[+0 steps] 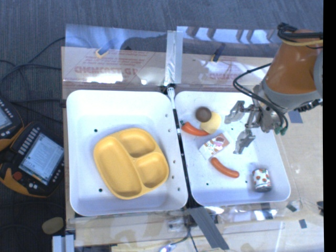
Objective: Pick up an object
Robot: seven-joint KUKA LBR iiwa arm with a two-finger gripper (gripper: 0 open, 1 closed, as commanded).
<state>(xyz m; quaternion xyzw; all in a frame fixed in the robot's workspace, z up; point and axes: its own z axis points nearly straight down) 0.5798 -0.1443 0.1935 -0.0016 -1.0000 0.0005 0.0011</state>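
My gripper (pixel 239 126) hangs over the right bin (pixel 278 156), its two fingers spread apart with nothing between them, so it is open. Just left of the fingers lies a small red and white packet (pixel 214 145). A pale yellow fruit (pixel 212 122) and a brown ball (pixel 203 113) sit together further left. An orange carrot-like piece (pixel 195 130) rests by the bin's left wall. A red sausage (pixel 224 167) lies below the packet, and a small patterned can (pixel 261 179) stands near the front right corner.
The left bin (pixel 84 109) holds a yellow divided plate (pixel 131 163). A clear divider (pixel 171 56) rises at the back between the bins. Handheld controllers (pixel 31 156) lie on the floor at the far left.
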